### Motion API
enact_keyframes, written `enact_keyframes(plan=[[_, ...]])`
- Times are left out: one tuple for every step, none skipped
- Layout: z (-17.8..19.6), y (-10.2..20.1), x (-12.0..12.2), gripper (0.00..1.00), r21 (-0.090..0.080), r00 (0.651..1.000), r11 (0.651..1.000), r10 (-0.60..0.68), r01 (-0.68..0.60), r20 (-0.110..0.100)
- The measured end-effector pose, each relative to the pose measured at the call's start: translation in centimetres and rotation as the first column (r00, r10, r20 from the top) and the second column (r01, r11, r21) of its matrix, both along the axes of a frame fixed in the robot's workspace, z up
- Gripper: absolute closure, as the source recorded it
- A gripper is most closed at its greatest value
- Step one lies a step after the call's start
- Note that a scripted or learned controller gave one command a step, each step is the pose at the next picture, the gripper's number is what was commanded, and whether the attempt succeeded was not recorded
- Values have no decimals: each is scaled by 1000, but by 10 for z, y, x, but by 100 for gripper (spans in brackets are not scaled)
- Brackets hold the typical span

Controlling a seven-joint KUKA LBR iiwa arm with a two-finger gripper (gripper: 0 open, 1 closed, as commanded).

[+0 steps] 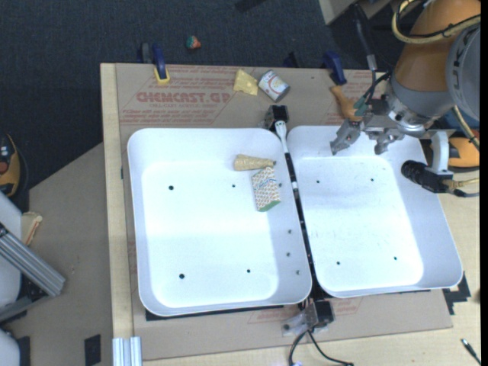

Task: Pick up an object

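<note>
Patterned packet point(265, 187) left of tool point(360, 142)

Two white bins side by side on a brown board: left bin point(152, 227) holding a tan cone-shaped piece point(252, 162) and a patterned packet point(265, 188) near its far right corner. Gripper point(360, 139), fingers spread, hanging over the right bin point(427, 242)'s far edge.

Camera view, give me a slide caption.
Open gripper over the right bin's far edge; tan cone and patterned packet in the left bin.
</note>
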State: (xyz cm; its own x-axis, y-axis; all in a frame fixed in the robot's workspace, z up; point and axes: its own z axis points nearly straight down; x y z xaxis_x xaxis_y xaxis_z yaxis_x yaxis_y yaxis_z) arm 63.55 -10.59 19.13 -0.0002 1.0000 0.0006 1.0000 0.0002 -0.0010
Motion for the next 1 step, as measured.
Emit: enact_keyframes(plan=[[11, 0, 1, 100, -1, 1000, 1000, 1, -1, 3]])
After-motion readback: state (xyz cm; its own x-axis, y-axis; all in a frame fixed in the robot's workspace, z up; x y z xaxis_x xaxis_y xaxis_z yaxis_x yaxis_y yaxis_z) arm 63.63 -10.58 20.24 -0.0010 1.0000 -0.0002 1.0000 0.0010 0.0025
